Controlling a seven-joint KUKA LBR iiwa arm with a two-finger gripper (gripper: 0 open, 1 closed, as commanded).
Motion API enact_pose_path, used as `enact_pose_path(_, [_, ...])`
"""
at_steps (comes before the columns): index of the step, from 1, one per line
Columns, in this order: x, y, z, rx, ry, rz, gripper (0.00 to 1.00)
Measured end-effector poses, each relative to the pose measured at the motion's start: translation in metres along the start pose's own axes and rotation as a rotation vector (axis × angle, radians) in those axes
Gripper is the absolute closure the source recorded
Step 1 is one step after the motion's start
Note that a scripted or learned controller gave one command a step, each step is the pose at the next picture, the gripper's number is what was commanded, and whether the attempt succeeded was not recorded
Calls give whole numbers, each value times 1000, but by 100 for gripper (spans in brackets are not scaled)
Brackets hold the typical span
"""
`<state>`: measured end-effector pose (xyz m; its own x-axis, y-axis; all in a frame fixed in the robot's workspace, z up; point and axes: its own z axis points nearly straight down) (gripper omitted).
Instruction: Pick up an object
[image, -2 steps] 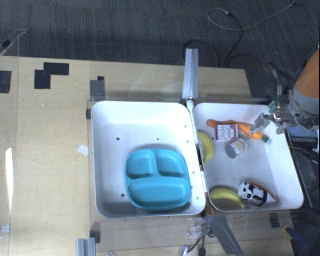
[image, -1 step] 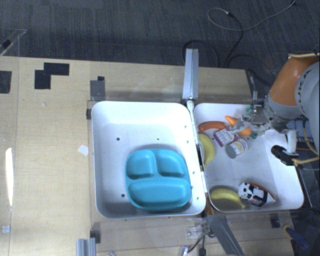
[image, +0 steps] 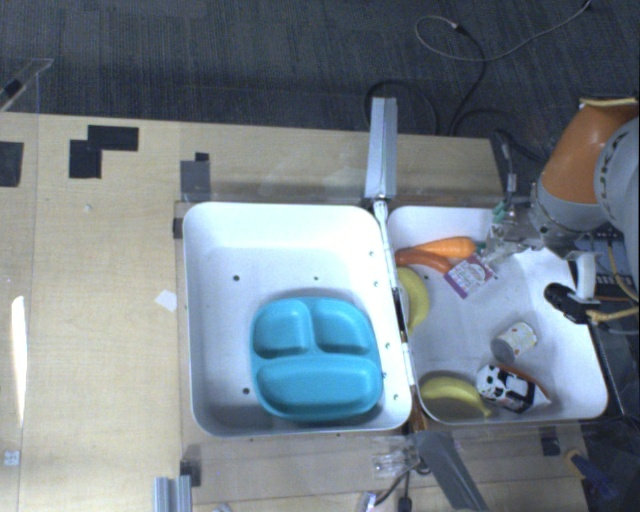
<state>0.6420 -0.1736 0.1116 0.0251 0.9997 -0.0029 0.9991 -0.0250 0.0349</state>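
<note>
My gripper (image: 497, 243) is low over the back of the right bin (image: 570, 400), under the grey arm with the orange band (image: 590, 150). Its tip sits just right of an orange carrot (image: 440, 250). A small purple and white packet (image: 468, 276) lies touching or just below the tip; whether it is gripped is unclear. Further forward in the same bin are a yellow banana (image: 416, 298) against the left wall, a second banana (image: 452, 396) at the front, a grey-white cylinder (image: 515, 340) and a black and white toy (image: 506, 389).
The left bin (image: 215, 300) holds a blue divided plate (image: 316, 358) at its front right. A metal post (image: 382, 150) rises behind the wall between the bins. Black cables (image: 570, 300) hang by the right bin's right rim.
</note>
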Motion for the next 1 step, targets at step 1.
enact_pose_path(1, [39,23,-40,28,0,78,100])
